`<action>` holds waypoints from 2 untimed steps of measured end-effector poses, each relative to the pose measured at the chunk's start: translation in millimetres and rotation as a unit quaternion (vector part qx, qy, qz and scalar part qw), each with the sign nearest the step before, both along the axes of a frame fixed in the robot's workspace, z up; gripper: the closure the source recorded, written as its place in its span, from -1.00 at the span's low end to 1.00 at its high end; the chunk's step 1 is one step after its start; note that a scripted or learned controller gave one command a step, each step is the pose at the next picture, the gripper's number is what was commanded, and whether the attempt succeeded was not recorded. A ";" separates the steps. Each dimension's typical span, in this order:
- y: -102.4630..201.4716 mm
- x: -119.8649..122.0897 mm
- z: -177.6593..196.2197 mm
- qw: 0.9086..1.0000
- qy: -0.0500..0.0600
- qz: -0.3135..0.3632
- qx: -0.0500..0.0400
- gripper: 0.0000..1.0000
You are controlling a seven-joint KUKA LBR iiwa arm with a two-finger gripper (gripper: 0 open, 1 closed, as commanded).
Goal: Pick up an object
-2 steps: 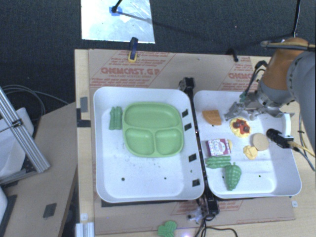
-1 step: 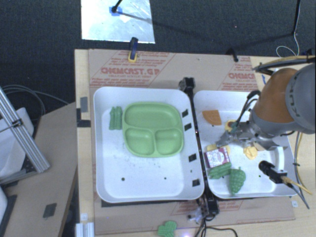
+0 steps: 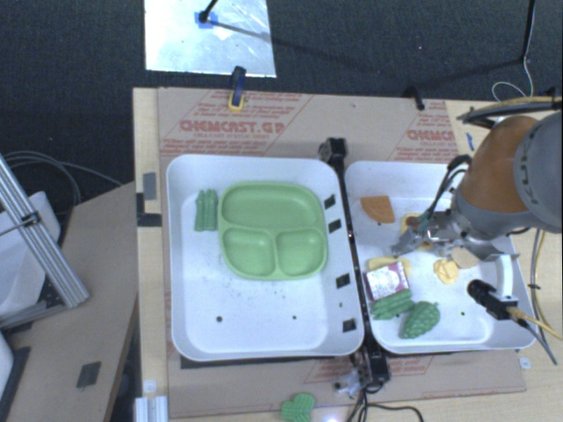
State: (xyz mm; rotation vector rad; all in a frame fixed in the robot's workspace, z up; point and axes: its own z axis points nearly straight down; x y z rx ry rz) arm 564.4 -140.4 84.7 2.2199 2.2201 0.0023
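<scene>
My gripper [image 3: 412, 236] is down in the right bin [image 3: 493, 331], near its middle. Around it lie an orange wedge [image 3: 378, 207] to the upper left, a yellow piece [image 3: 382, 262] just below it, and another yellow piece [image 3: 447, 272] to the lower right. Toward the front of that bin are a pink and white packet [image 3: 387, 281], a green pickle-shaped item [image 3: 391, 304] and a leafy green item [image 3: 420, 320]. Nothing is visibly lifted.
The left bin [image 3: 189, 323] holds a green divided plate [image 3: 271, 231] and a green bundle of stalks [image 3: 206, 210] beside it. A black divider [image 3: 345, 236] runs between the bins. A small green item [image 3: 298, 406] lies on the bench in front of the bins.
</scene>
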 end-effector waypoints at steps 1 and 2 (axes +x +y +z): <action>0.3 -0.1 0.0 1.000 0.000 0.000 0.000 -1.00; 0.3 -0.1 0.0 1.000 0.000 0.000 0.000 -1.00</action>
